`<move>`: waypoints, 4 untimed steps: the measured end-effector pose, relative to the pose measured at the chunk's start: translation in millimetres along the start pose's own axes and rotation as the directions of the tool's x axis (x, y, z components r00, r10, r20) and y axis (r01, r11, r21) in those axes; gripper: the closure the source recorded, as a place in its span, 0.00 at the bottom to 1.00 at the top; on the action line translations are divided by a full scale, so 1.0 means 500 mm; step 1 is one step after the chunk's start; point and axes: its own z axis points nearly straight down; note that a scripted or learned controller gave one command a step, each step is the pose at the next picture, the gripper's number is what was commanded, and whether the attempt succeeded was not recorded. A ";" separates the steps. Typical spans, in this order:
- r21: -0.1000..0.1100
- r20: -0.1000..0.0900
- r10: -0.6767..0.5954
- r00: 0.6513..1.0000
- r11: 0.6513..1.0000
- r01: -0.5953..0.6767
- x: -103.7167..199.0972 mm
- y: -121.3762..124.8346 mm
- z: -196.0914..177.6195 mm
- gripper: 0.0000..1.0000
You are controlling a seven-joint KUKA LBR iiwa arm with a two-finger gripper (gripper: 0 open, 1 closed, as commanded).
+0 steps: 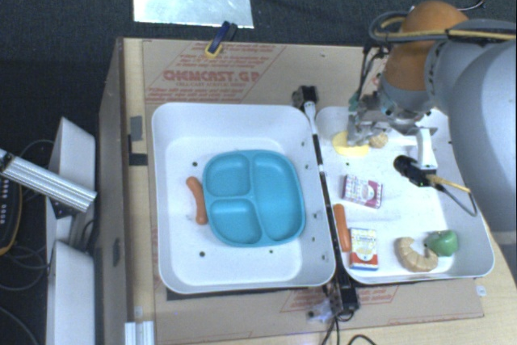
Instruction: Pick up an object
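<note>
Arm (477, 85) comes in bent over, gripper (365, 132) pointing down in the right bin's (408, 210) far-left corner. Yellow piece (346, 148) sits right under it, can't tell whether the jaws are spread or closed.

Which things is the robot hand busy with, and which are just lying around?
For the job, I'd guess:
the hand
the yellow piece at its tip
the right bin it reaches into

Just lying about:
the blue plate and orange sausage in the left bin
the pink packet, small box and green toy farther along the right bin
</note>
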 end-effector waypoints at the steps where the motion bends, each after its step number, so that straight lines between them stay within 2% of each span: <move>1: 0.000 0.000 -0.001 1.000 1.000 0.001 0.000 0.000 0.000 0.00; 2: -0.003 0.001 -0.002 1.000 1.000 0.002 0.000 0.002 -0.022 1.00; 3: -0.003 0.001 -0.003 1.000 1.000 0.003 0.000 0.001 -0.022 0.00; 4: -0.021 0.005 -0.003 1.000 1.000 0.003 0.002 0.008 0.015 0.00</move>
